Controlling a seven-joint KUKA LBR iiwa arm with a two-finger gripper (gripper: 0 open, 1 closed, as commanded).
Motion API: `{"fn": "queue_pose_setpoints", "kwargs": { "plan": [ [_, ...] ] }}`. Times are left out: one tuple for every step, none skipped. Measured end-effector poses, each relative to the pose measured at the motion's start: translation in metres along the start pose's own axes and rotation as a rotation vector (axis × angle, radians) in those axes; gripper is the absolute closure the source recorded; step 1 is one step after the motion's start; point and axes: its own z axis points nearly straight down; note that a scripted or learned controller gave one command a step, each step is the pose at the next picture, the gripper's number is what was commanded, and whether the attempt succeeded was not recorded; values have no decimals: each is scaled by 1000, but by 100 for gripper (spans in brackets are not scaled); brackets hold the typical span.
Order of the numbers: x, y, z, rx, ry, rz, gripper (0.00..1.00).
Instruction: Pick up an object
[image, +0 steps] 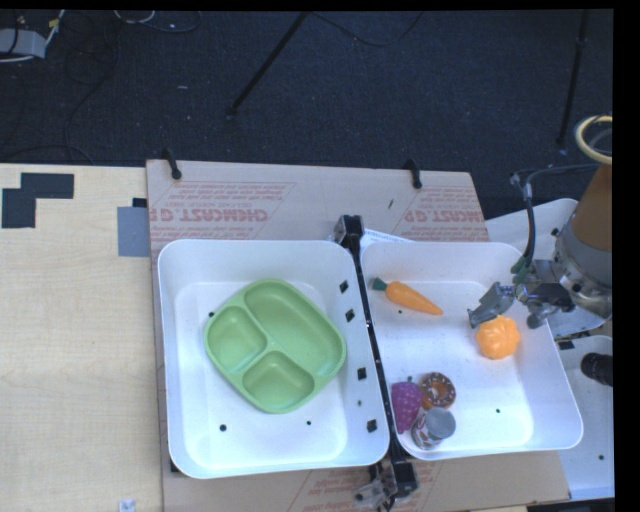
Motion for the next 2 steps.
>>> {"fn": "queue_pose_setpoints", "kwargs": {
  "plan": [
    [0,2,-6,-12,-2,-2,0],
    [9,-4,50,-5,0,-2,0]
  ]
}}
